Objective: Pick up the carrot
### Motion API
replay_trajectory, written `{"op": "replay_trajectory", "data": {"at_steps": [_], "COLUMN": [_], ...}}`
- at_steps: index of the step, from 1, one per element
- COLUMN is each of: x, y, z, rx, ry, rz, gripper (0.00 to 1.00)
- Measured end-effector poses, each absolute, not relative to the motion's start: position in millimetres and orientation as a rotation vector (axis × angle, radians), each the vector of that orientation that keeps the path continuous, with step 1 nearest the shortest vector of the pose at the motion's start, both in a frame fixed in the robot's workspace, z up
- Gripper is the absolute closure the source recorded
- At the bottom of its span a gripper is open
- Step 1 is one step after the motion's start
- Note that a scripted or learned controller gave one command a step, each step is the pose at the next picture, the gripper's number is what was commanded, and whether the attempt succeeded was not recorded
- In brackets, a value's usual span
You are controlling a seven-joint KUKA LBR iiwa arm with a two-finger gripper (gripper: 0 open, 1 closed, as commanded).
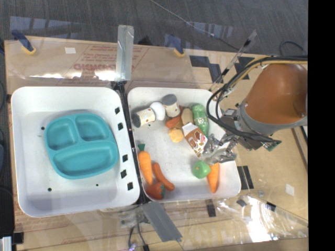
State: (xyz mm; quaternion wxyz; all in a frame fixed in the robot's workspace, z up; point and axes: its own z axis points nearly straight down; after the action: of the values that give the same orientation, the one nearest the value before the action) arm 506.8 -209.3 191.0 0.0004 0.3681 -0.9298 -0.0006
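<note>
**Gripper closes in on carrot**

The metal two-finger gripper (222, 151) hovers above the small orange carrot (213, 175) near the right white bin's (172, 195) front-right rim; its finger state cannot be told. Approach step, likely; next, a descent squarely over the carrot.

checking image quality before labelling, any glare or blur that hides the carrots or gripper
Camera view: glare streaks the clear plastic sheeting behind the bins and at bottom right; both carrots are evenly lit and readable; the gripper is small, cluttered and soft, so its finger state is unclear; the teal divided plate throws a faint shadow.
</note>
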Motion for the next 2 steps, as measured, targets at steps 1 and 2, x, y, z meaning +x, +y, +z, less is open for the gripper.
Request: {"op": "replay_trajectory", "data": {"at_steps": [1,2], "x": [491.9,481.6], "y": [-200,-210], "z": [220,250], "rx": [1.595,1.886], "ry": [-2.710,-2.515], "rz": [0.002,0.003], "gripper": [1.00,1.00]}}
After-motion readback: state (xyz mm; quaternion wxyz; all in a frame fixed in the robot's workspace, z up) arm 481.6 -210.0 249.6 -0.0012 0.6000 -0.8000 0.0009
